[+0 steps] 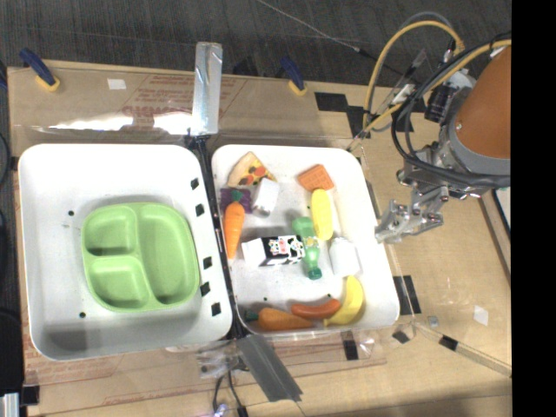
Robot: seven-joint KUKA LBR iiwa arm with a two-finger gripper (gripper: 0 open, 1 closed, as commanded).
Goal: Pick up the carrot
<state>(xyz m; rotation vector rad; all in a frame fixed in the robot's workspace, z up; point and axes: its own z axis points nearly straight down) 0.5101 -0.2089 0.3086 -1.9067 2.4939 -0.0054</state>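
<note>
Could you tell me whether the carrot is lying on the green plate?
No, the carrot lies in the right bin against its left wall, while the green plate sits in the left bin.

The carrot [234, 226] lies along the left wall of the right bin [369, 200], so that side is shut off by the wall and the divider between the 2 bins. A purple-and-white block [257, 198] crowds its top end, a white carton [276, 250] sits just beside its lower right. Above it the way stands open. The claw [407, 218] hangs outside the bin's right rim, over bare counter [452, 276]; between it and the carrot lie a yellow corn cob [321, 214] and a green bottle [307, 248].
</note>
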